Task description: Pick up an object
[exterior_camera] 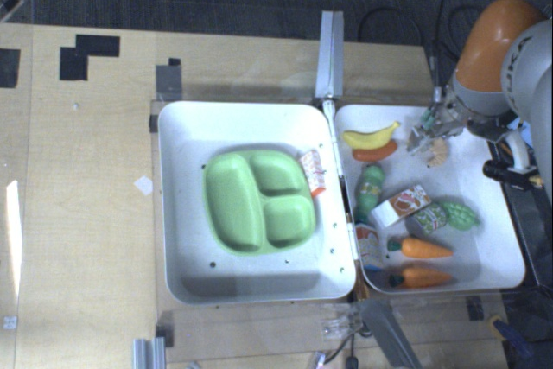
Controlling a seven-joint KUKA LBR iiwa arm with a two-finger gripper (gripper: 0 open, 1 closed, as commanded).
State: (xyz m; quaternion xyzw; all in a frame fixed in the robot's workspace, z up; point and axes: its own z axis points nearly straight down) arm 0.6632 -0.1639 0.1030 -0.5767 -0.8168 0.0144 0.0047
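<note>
Blurring into glare above the right bin (510, 212), jaws (429, 132) of unreadable state, grip indiscernible.

2 bins sit side by side. The left bin (173, 186) holds a tray (257, 201); the right bin (492, 212) holds a banana (370, 135), bottle (370, 189), carton (406, 205) and 2 carrots (423, 249).

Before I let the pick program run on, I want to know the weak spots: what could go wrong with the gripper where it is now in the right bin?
1. The gripper sits low near the far rim of the right bin, so it may scrape the wall.
2. A small tan item lies right beside it, with the banana and red item nearby; it could nudge rather than grasp.
3. Carrots, carton and green bottle are crowded, so a pick may drag a neighbour.
</note>
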